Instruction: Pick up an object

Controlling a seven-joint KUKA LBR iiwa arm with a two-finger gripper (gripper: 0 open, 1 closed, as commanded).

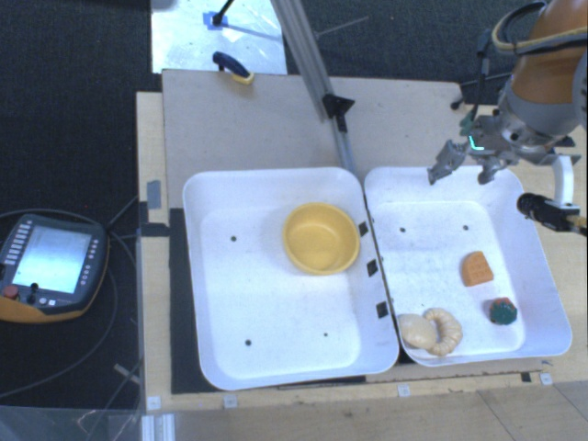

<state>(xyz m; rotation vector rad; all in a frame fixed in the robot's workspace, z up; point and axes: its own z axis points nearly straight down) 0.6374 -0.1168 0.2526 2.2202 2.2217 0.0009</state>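
Gripper (467,169) spread wide, holding nothing, over the right bin's (418,211) far edge — no writing readable anywhere.

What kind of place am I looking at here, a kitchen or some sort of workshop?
Most likely a robotics lab or test cell. A robot arm with an open gripper hangs over two white bins holding a yellow bowl and small toy-like objects, and a handheld control pendant lies nearby.
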